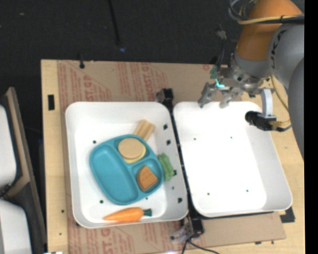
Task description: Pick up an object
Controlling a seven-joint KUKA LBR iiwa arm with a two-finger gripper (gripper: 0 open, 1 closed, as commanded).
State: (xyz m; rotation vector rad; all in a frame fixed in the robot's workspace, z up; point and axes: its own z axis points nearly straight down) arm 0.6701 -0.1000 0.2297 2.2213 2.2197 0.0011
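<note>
Desk (106, 78) carries two bins. Arm (265, 30) upper right; claw (218, 97) hangs over the right bin's (228, 163) top edge, fingers spread, gripping nothing. Objects lie in the left bin (85, 126), centre-left: blue tray (114, 176) bearing cookie (132, 148) and toast (147, 178); carrot (128, 214) just below, lying free. Judgement: carrot is the easiest target; cross left, align fingers across its width, descend straight.

From my end, the only print I see is faint red lettering on the cardboard sheet (122, 75) under the bins, in strips toward ten and twelve o'clock. It's too blurred to read.
</note>
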